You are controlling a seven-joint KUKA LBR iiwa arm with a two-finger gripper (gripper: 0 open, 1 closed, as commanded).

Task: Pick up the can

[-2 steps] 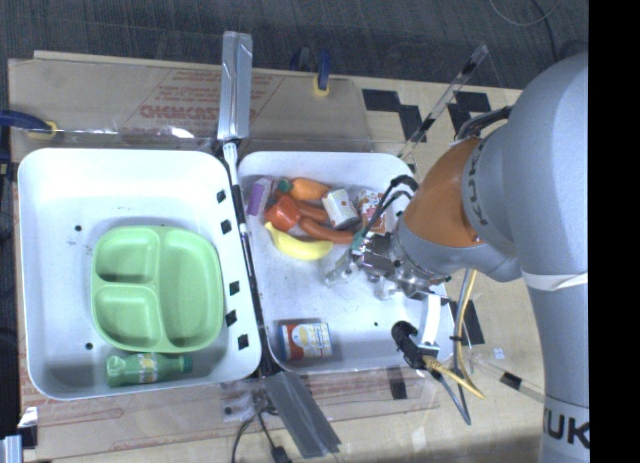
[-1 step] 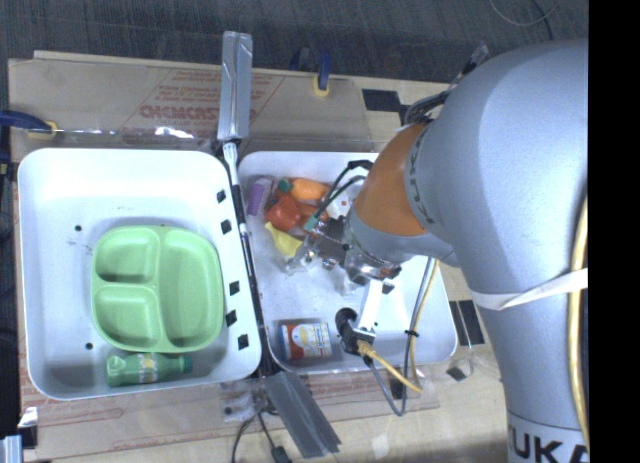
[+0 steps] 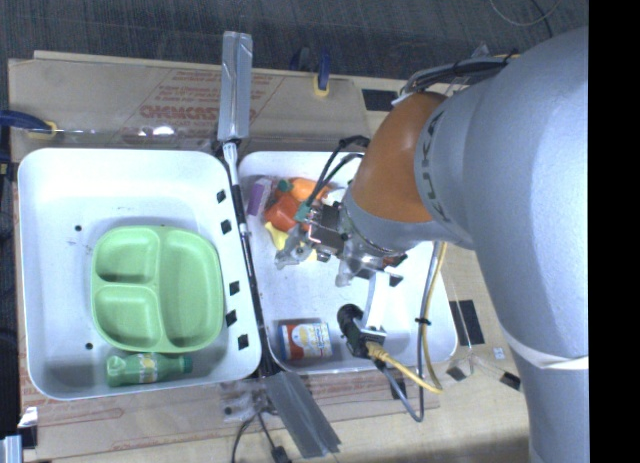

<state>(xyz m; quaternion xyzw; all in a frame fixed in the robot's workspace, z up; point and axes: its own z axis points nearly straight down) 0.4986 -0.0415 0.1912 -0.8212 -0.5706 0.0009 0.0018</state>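
The can (image 3: 304,340) lay on its side near the front wall of the right-hand bin (image 3: 425,346), its length running across the bin. It wore a red and brown label with pale metal at the ends, and nothing touched it.

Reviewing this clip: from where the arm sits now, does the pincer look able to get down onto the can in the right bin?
Probably yes. The can lies on its side near the right bin's front edge, nothing on top. The pincer sits over the toy pile farther back.
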